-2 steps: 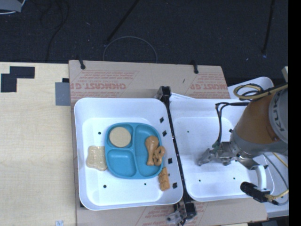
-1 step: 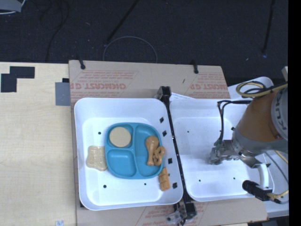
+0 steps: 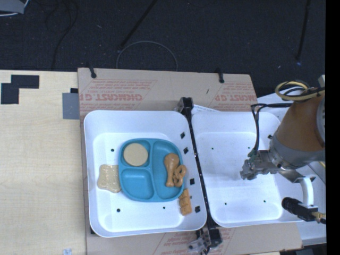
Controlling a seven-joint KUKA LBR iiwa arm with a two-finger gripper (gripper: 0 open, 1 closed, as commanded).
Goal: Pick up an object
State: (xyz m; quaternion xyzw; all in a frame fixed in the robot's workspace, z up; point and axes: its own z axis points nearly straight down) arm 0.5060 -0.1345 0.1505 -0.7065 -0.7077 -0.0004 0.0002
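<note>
While a pale flat piece lay at the left bin's left side, a blue divided tray beside it held a round disc and pretzel-like piece; another tan piece lay near. Over the right bin, the claw hung, its state unclear.

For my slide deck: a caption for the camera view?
Gripper over right bin; blue tray with food in left bin.
</note>
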